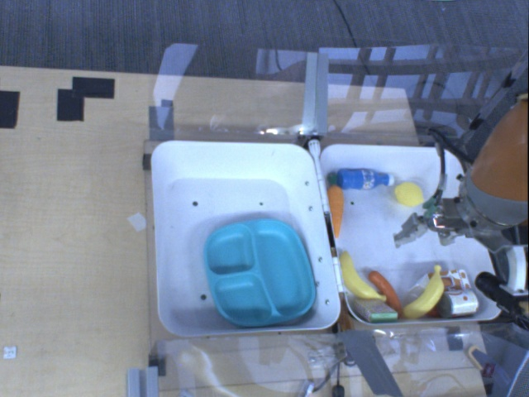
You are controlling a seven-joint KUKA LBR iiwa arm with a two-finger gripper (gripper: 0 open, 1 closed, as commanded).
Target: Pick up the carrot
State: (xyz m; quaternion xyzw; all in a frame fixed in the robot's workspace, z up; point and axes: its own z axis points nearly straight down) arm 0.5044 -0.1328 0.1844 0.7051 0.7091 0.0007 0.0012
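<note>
Blue plate point(260, 271) in left bin point(178, 222); bananas point(357, 278) right.

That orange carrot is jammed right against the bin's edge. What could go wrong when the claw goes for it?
The carrot lies along the right bin's left wall, so one finger may strike the wall instead of sliding beside it. The blue bottle touches its top end and could get bumped. The gripper might also brush the lemon crossing over.
</note>
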